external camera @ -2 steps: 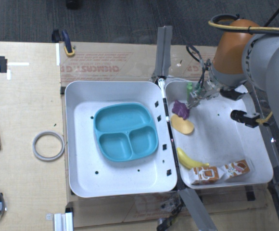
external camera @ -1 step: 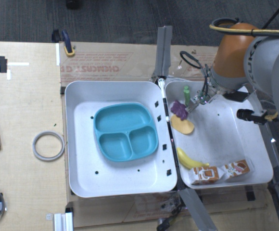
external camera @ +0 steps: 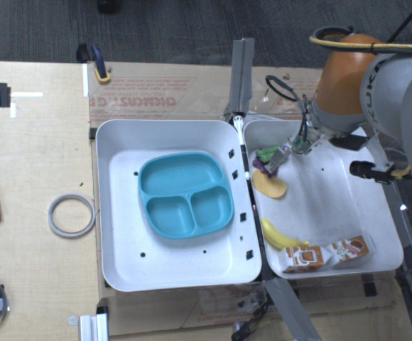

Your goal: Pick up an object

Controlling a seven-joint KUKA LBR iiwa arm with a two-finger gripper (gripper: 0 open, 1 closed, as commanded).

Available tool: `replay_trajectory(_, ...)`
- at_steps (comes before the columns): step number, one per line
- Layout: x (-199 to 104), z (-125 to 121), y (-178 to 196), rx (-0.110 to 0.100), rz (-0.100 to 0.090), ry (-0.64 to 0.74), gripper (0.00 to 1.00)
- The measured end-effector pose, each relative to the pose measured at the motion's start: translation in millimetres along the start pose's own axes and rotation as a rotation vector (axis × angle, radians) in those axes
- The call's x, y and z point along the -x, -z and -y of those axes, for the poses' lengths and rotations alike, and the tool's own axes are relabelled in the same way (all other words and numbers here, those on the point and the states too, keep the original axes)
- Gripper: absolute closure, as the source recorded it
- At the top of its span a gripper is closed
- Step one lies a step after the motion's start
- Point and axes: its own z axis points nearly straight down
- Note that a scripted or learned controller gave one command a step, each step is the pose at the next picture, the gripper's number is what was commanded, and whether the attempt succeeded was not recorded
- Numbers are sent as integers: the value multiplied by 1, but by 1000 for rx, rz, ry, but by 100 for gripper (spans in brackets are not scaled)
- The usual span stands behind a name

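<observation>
The pincer (external camera: 280,156) sits low in the right bin (external camera: 334,183), its tip among a green and purple item (external camera: 265,159) (too tangled there to tell whether it is wide, narrow or gripping anything). Just below it lies a tan slice (external camera: 270,185). Further below are a banana (external camera: 283,237) and a brown carton (external camera: 325,254). To its left, the other bin (external camera: 114,204) holds a blue divided tray (external camera: 186,195).

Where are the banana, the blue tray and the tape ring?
banana (external camera: 280,237): camera view, middle of its curved body.
blue tray (external camera: 181,175): camera view, floor of its large top compartment.
tape ring (external camera: 55,222): camera view, its left band.
</observation>
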Motion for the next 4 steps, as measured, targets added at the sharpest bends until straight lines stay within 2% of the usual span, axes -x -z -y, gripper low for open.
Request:
replay_trajectory(1,10,1,0,0,0,575,0)
replay_trajectory(2,12,1,11,5,4,568,100)
replay_trajectory(3,-15,17,0,1,1,605,100)
replay_trajectory(4,-22,24,0,0,0,683,100)
